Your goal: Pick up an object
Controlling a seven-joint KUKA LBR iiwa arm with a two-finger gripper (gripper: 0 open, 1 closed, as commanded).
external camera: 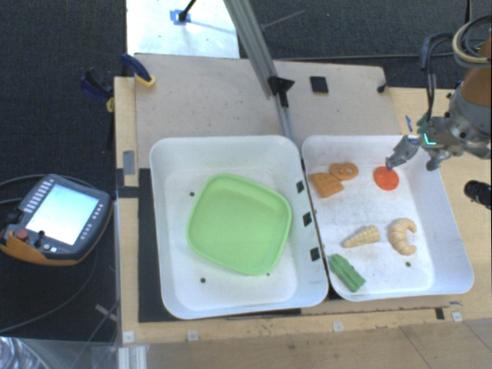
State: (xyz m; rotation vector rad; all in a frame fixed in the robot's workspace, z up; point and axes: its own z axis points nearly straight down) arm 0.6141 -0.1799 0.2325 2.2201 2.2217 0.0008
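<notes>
Hovering: gripper (419,154) over the right bin's (450,241) far edge. Fingers (401,154) spreading open (gripping nothing), just beside the red disc (386,178).

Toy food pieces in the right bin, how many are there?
6: a pretzel and waffle at the back left, a red tomato under the gripper, a corn cone mid-bin, a croissant beside it, a green piece at the front left.

You look down on a pale, speckled tabletop (207,102) with a light wooden edge, set on dark carpeted floor (54,44). A blue and yellow clamp (137,69) grips its far left corner. To your left a teach pendant (58,220) with a lit screen rests beside it, cable trailing.
</notes>
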